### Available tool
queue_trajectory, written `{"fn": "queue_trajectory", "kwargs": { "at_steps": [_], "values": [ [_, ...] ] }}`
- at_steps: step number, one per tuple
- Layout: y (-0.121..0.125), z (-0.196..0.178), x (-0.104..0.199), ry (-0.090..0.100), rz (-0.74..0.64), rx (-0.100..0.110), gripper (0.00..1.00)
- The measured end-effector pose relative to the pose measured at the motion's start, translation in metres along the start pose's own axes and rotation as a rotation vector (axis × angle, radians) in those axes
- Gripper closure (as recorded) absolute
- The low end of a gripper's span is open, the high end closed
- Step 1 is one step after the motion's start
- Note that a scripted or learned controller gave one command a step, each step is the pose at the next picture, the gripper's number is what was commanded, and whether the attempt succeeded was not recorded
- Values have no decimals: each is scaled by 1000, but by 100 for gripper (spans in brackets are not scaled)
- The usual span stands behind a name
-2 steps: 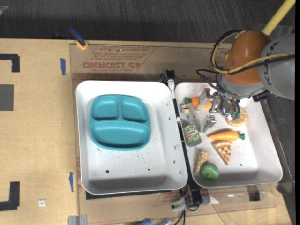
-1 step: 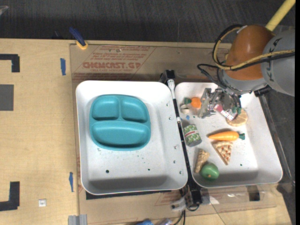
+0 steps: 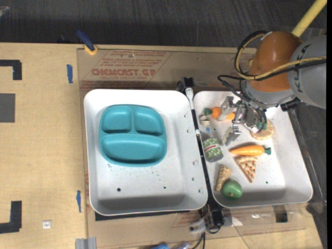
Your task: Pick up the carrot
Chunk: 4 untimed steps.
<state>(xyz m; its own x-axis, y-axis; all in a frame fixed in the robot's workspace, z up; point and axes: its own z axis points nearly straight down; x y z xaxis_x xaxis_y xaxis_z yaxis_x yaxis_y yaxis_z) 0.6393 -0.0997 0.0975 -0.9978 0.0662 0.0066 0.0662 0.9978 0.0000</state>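
The gripper (image 3: 239,122) hangs above the right bin (image 3: 298,185), fingers apart, gripping nothing; the carrot (image 3: 249,150) lies just below it, beside the pizza slice (image 3: 247,167).

1. The bench (image 3: 36,154) is covered in tan cardboard, with red print at 12 o'clock.
2. Two white bins lie on it, touching: the left bin (image 3: 98,185) at centre, the right bin (image 3: 290,185) at 3 o'clock.
3. Black tape marks (image 3: 13,69) sit at 9 o'clock, and blue tape bits (image 3: 69,73) lie toward 10 o'clock.
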Motion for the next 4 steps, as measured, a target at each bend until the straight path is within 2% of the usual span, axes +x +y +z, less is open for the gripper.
{"fn": "queue_trajectory", "kwargs": {
  "at_steps": [1,2,3,4],
  "values": [
    [-13,8,16,-18,127,-4,0],
    [-4,8,-6,19,295,8,0],
    [-12,8,74,-14,264,-2,0],
    [-12,9,-4,4,170,2,0]
  ]
}}
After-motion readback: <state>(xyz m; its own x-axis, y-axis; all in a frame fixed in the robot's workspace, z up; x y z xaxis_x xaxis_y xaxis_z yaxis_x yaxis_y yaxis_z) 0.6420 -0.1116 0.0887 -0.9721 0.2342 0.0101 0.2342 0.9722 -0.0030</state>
